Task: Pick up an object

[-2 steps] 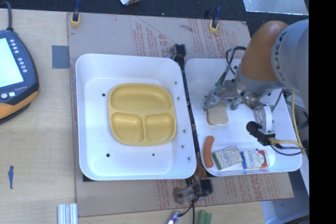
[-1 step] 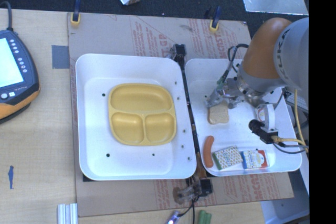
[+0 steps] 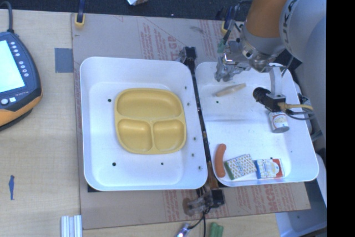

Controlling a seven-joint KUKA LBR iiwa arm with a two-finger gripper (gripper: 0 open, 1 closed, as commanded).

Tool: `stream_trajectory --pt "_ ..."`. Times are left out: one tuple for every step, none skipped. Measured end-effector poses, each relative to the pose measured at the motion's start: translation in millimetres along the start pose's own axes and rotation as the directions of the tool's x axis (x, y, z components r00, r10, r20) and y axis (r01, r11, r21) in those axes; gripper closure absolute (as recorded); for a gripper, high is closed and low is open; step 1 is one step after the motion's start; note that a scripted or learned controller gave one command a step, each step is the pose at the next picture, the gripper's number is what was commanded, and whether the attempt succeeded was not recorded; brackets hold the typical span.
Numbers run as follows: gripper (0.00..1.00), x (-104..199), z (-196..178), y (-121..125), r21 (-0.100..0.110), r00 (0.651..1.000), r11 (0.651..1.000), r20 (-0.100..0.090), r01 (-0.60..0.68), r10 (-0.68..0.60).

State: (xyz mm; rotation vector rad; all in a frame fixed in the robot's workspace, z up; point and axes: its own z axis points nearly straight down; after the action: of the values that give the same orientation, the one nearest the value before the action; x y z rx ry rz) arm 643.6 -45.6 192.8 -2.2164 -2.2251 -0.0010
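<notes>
Pale and wooden-looking, the stick [image 3: 230, 90] is the thing nearest the gripper [image 3: 226, 72], so I take it to be the one to be picked. It lies flat on the floor of the right bin [image 3: 244, 133], up near the far end, its length running roughly across the bin with the right end tipped slightly away from me.

From here it looks light and stiff, nothing that would crush or bend. It is thin and rounded, though, and I would expect it to roll or skid on the smooth white plastic if it were nudged from one side. The best hold, to my mind, is across its narrow width at about mid-length, so it hangs level and does not swing.

The gripper hangs just beyond the stick's left half, close to it. I cannot see any part of the stick caught in it, and whether it touches the stick is hard to judge. The tip is too blurred for me to tell whether it is spread or closed.

The other things lie well apart from it: a small can [image 3: 279, 122] on the right side, a sausage [image 3: 220, 159] and two little cartons [image 3: 255, 167] at the near end. The left bin [image 3: 94, 136] holds a yellow divided plate [image 3: 150, 119].
</notes>
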Motion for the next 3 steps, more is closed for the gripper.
stream_trajectory --pt "0.00 -0.5 0.8 -0.5 0.002 1.000 1.000 0.001 0.000 0.000" --pt "0.00 -34.5 -73.4 12.8 0.001 1.000 1.000 0.001 -0.001 0.001" --pt "0.00 -84.5 11.9 -85.7 0.005 1.000 1.000 0.003 0.000 0.000"
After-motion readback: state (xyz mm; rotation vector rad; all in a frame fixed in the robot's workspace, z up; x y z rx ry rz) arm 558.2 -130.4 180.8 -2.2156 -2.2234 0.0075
